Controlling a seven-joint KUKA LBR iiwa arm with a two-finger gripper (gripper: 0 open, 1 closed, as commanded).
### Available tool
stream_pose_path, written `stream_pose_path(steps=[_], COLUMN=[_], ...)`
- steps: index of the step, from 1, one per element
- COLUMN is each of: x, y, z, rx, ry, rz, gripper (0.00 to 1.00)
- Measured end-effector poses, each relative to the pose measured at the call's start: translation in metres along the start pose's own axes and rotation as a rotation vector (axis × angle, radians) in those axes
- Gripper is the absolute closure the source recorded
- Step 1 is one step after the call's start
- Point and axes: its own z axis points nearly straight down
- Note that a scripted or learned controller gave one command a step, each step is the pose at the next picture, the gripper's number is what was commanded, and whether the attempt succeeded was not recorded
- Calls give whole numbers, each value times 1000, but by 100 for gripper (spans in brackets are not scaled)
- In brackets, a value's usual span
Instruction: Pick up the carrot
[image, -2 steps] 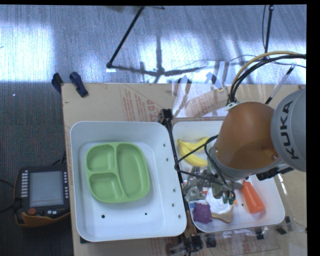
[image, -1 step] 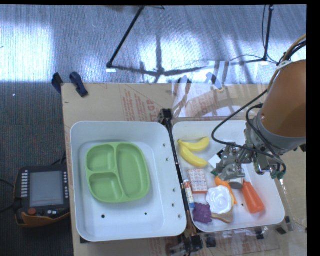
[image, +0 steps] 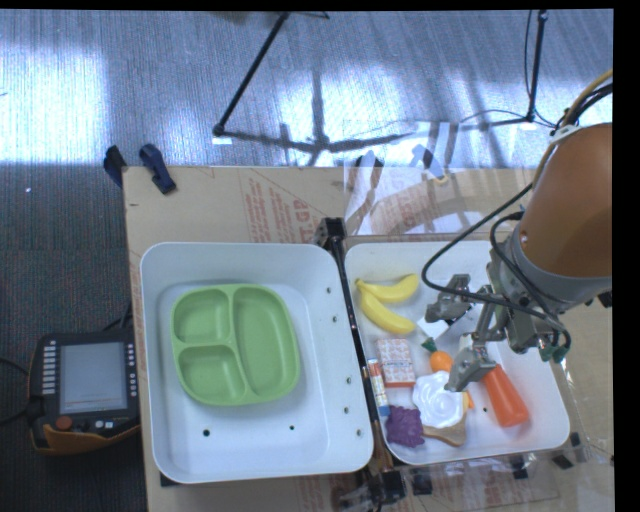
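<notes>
The grey arm with its orange band reaches in from three o'clock and hangs over the right-hand white bin, its end effector lowered among the toy food. Whether the end effector is spread or closed cannot be told from this slanted overhead view, and nothing is visibly held by it. The carrot, an orange piece, lies in the right bin at about four o'clock from the end effector, just beside it and angled toward the bin's lower right corner. Two bananas rest at the bin's eleven o'clock side; a patterned card sits below them. A white fried egg and purple grapes lie near the bin's six o'clock rim. In the left white bin, a green divided plate lies flat. Both bins sit on the cardboard-covered surface.
</notes>
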Motion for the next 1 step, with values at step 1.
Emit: stream_pose_path(steps=[1], x=[-19], y=[-60], z=[63], rx=[-2], ry=[5], rz=[-218], gripper=[0])
